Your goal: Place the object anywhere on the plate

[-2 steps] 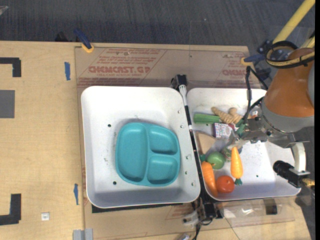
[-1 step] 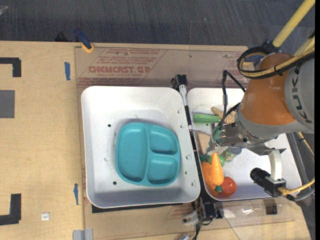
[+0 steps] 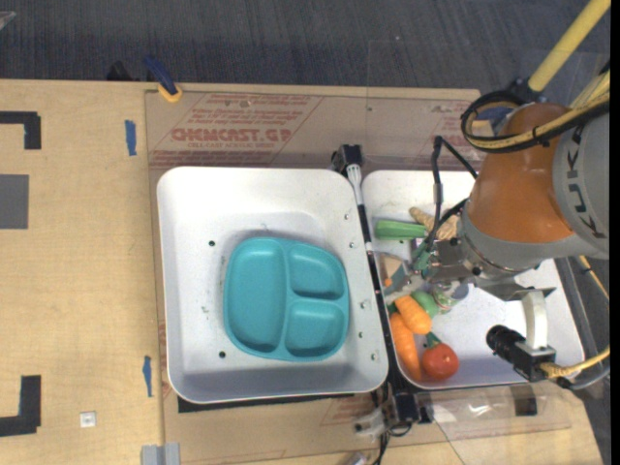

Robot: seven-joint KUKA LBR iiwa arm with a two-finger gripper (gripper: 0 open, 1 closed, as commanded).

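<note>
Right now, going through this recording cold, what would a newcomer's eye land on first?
Probably the teal divided plate, lying alone in the left bin with all its compartments bare. Next, the arm's orange band over the right bin, with its tool low among a clutter of toy food. Nearest the front lie an orange carrot and a red tomato.

Teal plate (image 3: 287,298), plain, three compartments, in glossy white left bin (image 3: 184,211). White right bin (image 3: 567,289) with orange carrot (image 3: 404,344), red tomato (image 3: 439,359), green stick (image 3: 399,229). Tan table (image 3: 77,260) with red lettering, blue tape tabs, black corner marks.
</note>
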